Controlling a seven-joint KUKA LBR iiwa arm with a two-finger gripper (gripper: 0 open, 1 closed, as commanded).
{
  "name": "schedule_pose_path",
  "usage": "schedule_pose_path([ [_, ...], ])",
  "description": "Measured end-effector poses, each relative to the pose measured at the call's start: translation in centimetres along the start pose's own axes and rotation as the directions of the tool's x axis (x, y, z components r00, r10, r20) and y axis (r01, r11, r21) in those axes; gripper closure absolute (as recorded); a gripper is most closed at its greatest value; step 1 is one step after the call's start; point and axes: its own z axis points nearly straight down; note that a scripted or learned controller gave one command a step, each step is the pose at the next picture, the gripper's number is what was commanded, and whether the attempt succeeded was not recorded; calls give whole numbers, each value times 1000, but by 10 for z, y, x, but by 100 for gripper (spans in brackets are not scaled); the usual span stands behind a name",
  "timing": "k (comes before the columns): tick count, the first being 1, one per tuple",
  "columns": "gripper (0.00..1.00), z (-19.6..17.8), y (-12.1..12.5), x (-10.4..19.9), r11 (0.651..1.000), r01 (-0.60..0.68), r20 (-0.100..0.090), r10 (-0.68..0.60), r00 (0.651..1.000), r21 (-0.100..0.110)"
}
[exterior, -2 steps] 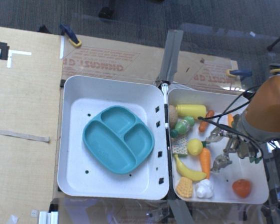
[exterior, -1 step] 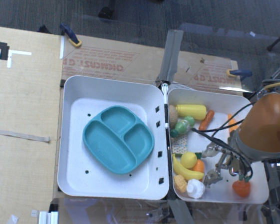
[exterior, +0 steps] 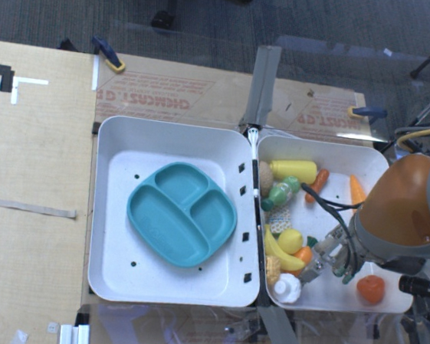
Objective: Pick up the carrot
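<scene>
The gripper point(exterior: 327, 259) hangs low among the toys in the right bin point(exterior: 333, 151) — grip unreadable, still approaching — while the carrot point(exterior: 357, 190) lies well behind it, needing a reach back.

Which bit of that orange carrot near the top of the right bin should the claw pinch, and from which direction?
Probably the middle of the carrot, coming straight down from above. It lies flat on the floor of the right bin, slanted, partly hidden by the arm, with bare floor on its left. Closing across its narrow width looks safest; its pointed end would likely slip. The gripper sits lower, by the banana.
</scene>
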Motion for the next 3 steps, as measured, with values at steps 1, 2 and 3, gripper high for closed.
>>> schedule_pose_path([
  [1, 0, 2, 22, -15, 931, -365, -5, 365, 931, 2],
  [2, 100, -8, 23, -17, 932, -361, -2, 361, 932, 0],
  [3, 100, -17, 24, -18, 934, -358, 2, 358, 934, -2],
])
